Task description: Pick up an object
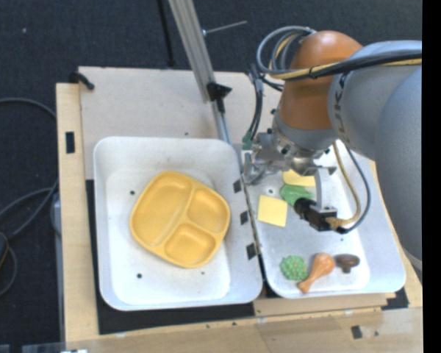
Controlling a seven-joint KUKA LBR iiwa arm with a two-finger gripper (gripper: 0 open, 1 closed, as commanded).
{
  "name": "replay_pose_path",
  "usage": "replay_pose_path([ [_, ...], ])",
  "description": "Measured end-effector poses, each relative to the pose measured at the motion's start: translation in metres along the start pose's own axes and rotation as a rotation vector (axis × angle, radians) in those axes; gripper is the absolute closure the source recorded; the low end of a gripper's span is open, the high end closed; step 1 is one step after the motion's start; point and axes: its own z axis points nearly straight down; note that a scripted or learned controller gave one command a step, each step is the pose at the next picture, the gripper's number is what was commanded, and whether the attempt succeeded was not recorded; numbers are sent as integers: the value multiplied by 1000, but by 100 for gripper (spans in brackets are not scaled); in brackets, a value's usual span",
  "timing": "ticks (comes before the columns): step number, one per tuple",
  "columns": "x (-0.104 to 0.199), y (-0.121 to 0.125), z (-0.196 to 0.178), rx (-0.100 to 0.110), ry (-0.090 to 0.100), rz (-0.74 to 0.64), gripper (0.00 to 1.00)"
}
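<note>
My gripper (285, 166) hangs low over the far part of the right bin (378, 259), under the arm's orange band. Just below it lie a flat yellow square (273, 211) and a green piece (297, 194) that the wrist partly covers. A second pale yellow piece (300, 178) peeks out right under the gripper. Near the bin's front edge sit a small green broccoli floret (293, 267), a tan drumstick (315, 271) and a brown mushroom-like piece (347, 261). I see nothing held.
The left bin (117, 278) holds a yellow divided plate (180, 218). A slanted metal rail (198, 50) runs down to the ridge between the bins. A black fitting with a cable (316, 216) hangs beside the green piece.
</note>
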Motion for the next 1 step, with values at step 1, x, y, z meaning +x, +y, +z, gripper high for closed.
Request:
replay_pose_path([
  [1, 41, 11, -6, 1, 0, 0, 100],
])
